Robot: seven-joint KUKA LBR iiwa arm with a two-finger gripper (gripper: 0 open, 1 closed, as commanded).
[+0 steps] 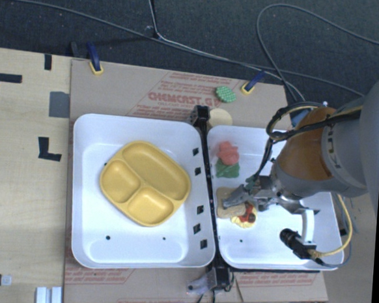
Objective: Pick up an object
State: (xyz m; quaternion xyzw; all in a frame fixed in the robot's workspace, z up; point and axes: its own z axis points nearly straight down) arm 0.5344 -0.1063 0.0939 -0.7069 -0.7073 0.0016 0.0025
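- Two shallow white bins lay side by side at the middle of the frame, the left bin point(86, 172) and the right bin point(266, 252), on a brown cardboard sheet point(168, 93).
- I reached in from the right edge, my grey arm point(359, 154) with its orange band point(307, 153) hanging over the right bin.
- My gripper point(241, 196) sat low at the left side of the right bin, close to the divider between the bins.
- My fingers point(233, 198) looked slightly parted over a small cream and yellow toy with a red spot point(242, 217); whether they gripped it, I could not tell.
- A pink and green toy point(227, 160) lay just above, in the upper left of the right bin, apart from my fingers.
- A yellow three-compartment tray point(145, 183) lay tilted in the middle of the left bin.
- A green dotted piece point(225, 93) rested on the cardboard above the bins, near a blue and yellow clamp point(251, 84).
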